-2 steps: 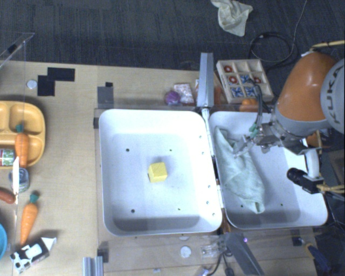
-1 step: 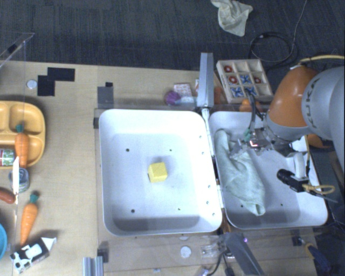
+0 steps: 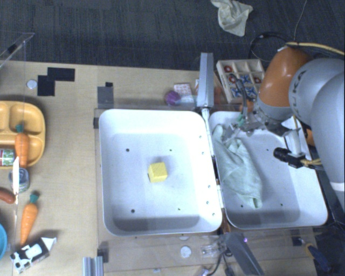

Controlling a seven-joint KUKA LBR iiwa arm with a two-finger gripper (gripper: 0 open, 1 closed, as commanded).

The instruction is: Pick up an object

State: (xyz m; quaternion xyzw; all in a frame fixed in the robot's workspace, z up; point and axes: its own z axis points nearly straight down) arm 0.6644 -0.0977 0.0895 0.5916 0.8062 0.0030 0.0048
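Pale wood desk with dark carpet behind it carries two shallow white bins side by side.

A pale green cloth lies crumpled along the near-left part of the right bin, its upper end bunched right under the jaws. The jaws hang low over the bin's far left corner, at or touching that bunched end; whether they are open or closed on the fabric I cannot tell, since the wrist and the folds hide the tips. Nothing is plainly lifted: most of the cloth rests flat on the bin floor, trailing away from the jaws toward the front of the bin.

Left of the jaws, across the divider, a yellow block sits alone near the middle of the left bin, well apart from them.

Beyond the jaws, outside the bins, stands a box with small compartments, and farther left of it a purple ball beside a pink card. A rag lies on the carpet. Far to the left of the jaws, a yellow tray holds a toy carrot, with another carrot on the desk nearer the front.

As a judgement, the pick is at the reach-and-grasp stage on the cloth. A secure grip and the lift are left to do.
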